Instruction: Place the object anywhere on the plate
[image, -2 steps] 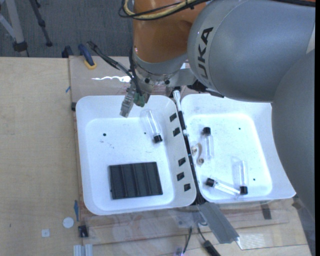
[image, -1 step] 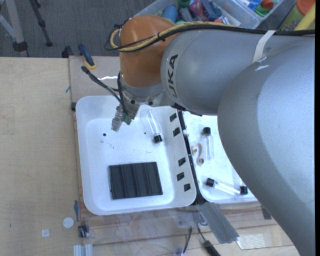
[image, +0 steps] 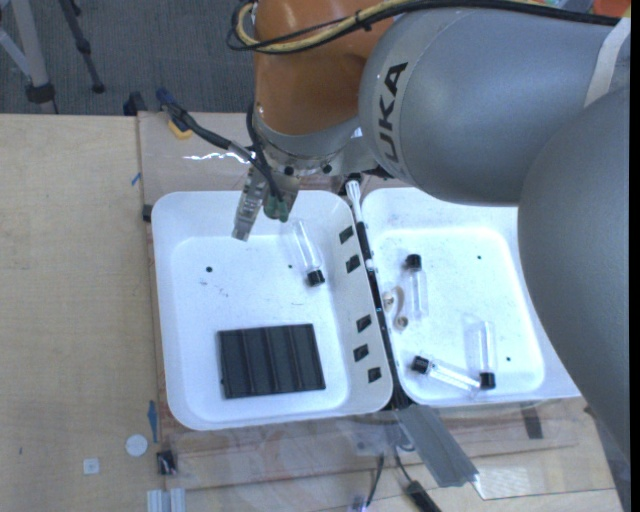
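Pale wood bench (image: 70, 300), two white bins side by side; the left bin (image: 195, 300) is the one that matters. Black ribbed plate (image: 271, 360) lies flat in its lower part, toward the bottom centre of the frame. Clear tube (image: 303, 250) with a black cap lies in the same bin near the dividing wall, upper centre of the frame, cap end pointing down-frame. I take that as the object, since it's the only loose thing I can make out sharing the bin with the plate. Three more tubes (image: 478, 348) lie in the right bin (image: 500, 260), further off. Claw (image: 243, 222) hangs over the upper left corner of the left bin, leaning down-left. Can't tell at this angle whether it's clenched or released. Nothing visible in it, so I read this as pre-grasp. Tube is just right of the claw and a bit lower in frame, apart, not touching. Plate is well below both. To pick well: shift right, square the claw across the tube's short axis, grab mid-body rather than at the cap, come straight down. Tube is round and smooth, so a skewed pinch will likely roll it or squirt it out, and it's close to the bin wall, so watch clearance on that side. Then carry it down-frame and let go low over the plate, along the ribs if possible, so it doesn't roll off.
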